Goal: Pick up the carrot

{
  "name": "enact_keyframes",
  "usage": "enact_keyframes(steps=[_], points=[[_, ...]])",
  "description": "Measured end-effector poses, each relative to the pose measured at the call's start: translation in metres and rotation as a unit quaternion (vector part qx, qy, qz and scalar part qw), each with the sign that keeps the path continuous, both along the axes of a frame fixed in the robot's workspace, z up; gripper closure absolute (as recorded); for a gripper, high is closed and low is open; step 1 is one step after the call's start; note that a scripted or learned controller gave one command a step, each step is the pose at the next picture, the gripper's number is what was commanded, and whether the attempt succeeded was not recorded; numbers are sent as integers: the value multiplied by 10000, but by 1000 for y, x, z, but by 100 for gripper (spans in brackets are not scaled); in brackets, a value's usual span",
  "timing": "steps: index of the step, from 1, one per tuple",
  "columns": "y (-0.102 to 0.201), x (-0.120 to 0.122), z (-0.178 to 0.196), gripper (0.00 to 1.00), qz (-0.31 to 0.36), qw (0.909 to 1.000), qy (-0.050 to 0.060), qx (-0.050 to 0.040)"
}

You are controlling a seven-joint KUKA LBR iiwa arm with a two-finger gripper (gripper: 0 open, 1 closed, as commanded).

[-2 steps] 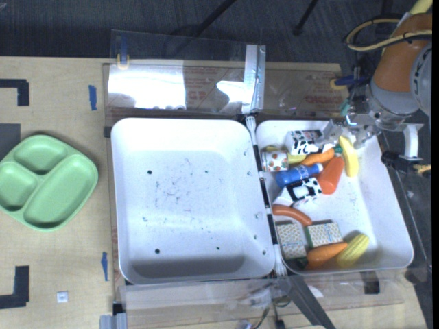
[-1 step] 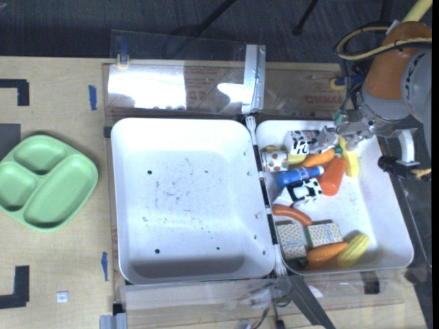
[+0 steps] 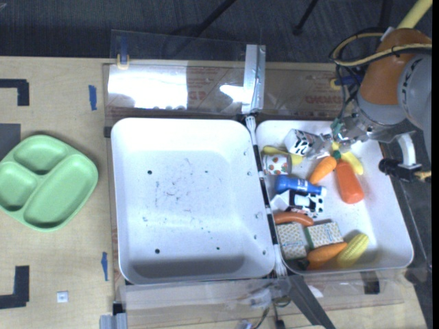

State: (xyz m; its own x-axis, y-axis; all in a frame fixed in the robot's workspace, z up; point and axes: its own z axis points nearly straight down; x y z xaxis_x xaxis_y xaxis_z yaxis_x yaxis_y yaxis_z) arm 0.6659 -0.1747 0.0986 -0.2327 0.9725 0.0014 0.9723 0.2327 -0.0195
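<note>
Yellow banana (image 3: 356, 246) sits at right bin (image 3: 391, 214) front edge. Carrot (image 3: 323, 168) lies near back, just below gripper (image 3: 341, 137). Can't tell gripper's state tbh.

No readable text, faint reddish print on the clear panel (image 3: 206, 88) behind the bins, illegible

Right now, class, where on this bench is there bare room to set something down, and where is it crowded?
The left bin offers a wide bare floor. The green divided plate on the bench's left also has bare compartments. The right bin is crowded: the carrot, other toy food and the gripper fill most of it.
</note>
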Motion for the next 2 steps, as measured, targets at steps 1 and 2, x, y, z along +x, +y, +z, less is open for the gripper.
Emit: enact_keyframes(steps=[1,2], points=[[12,-57,-14,0,-69,9999,-105,15],[11,-55,-6,100,-83,9999,-124,18]])
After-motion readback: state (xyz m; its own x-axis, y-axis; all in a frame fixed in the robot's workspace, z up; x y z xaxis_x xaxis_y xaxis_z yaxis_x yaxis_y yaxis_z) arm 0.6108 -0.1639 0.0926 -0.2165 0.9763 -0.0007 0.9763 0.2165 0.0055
